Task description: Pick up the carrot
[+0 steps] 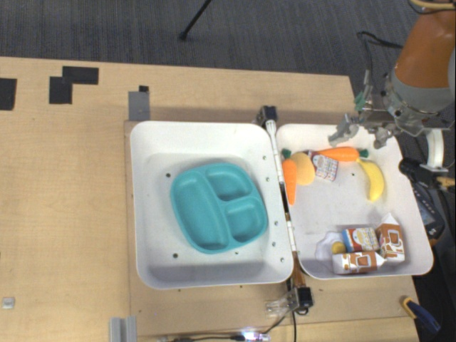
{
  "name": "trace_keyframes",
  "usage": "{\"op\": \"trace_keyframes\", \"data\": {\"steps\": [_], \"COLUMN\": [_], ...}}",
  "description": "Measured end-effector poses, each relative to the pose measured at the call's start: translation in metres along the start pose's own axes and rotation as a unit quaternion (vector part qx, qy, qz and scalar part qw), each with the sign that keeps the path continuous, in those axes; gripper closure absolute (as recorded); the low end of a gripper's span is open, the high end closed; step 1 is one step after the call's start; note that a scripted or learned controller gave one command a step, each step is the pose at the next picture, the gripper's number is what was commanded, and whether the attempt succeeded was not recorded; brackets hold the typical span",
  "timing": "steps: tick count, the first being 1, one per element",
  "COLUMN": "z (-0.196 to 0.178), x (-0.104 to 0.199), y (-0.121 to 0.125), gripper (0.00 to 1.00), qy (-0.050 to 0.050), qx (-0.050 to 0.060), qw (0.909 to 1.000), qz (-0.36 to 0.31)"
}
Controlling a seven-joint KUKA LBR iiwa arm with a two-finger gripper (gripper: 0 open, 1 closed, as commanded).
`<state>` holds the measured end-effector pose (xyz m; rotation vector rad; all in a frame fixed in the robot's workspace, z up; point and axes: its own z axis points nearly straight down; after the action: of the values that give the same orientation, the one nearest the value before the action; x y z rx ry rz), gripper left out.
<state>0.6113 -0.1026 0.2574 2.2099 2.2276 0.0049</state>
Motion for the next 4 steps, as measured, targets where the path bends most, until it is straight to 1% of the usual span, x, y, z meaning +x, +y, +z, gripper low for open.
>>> {"op": "trace_keyframes", "data": {"steps": [1,2,3,4], "z": [0.101,0.169,0.156,0.158], "x": [-0.038,-0.097,-0.095,-0.096], "y": [0.02,0.04,0.042,0.04], "gripper": [0.0,0.0,1.0,0.0], "qy": [0.0,0.003,0.0,-0.001], "qx": [0.006,0.001,-0.002,0.002], "qw": [0.9992,0.9966,0.997,0.9971], "qz": [0.039,0.082,0.077,0.076]}}
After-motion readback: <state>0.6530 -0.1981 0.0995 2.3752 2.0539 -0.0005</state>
